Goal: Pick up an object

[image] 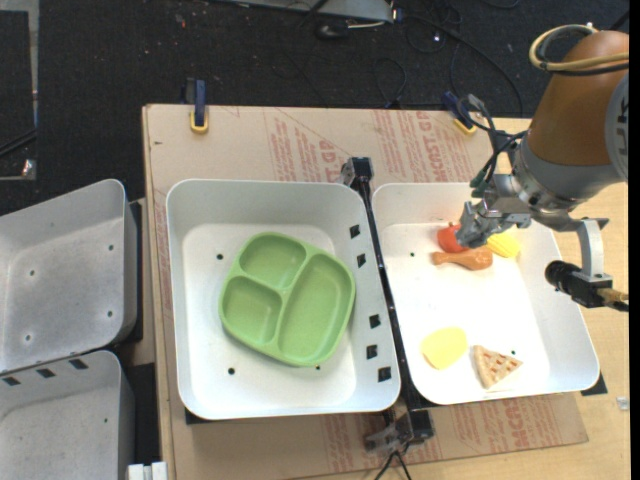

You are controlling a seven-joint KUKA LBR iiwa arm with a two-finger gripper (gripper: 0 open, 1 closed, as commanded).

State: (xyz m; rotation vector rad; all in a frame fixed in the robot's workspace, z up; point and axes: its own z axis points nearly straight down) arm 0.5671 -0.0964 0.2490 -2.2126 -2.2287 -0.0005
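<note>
Gripper [478,226] directly over red toy [449,237].

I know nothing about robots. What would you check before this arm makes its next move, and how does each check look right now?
1. Gripper over something to pick: ok, it sits above the red piece and orange drumstick in the right bin.
2. Something held between its fingers: cannot tell.
3. Target free of neighbours: not ok, the red piece, drumstick and yellow piece crowd together.
4. Easier picks available: ok, the yellow disc and waffle wedge lie apart.
5. Green plate out of the way: ok, it is in the left bin.
</note>
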